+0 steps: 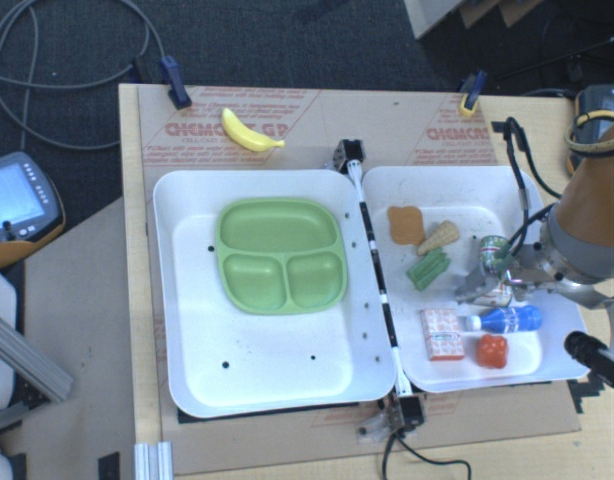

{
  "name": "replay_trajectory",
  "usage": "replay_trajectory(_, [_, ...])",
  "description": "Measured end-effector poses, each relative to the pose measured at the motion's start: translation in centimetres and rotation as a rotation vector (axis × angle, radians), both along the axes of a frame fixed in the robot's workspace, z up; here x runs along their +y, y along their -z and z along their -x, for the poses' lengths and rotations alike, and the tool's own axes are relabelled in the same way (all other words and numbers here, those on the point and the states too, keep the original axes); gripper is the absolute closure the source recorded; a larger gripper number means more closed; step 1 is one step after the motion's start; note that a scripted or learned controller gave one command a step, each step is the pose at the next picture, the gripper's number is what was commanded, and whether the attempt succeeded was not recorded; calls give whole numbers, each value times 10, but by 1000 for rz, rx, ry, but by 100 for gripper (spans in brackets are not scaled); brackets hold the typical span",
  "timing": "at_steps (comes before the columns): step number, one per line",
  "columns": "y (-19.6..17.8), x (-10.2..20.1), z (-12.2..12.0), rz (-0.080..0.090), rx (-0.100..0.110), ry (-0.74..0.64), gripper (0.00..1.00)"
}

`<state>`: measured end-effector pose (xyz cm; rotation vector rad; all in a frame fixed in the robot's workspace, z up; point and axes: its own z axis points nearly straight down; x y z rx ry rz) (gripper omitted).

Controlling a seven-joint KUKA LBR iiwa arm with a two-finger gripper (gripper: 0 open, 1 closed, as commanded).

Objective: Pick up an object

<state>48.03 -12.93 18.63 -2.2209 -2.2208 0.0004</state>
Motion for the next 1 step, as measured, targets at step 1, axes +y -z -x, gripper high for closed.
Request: replay_trajectory(1, [102,15,1,0,-1,1,0])
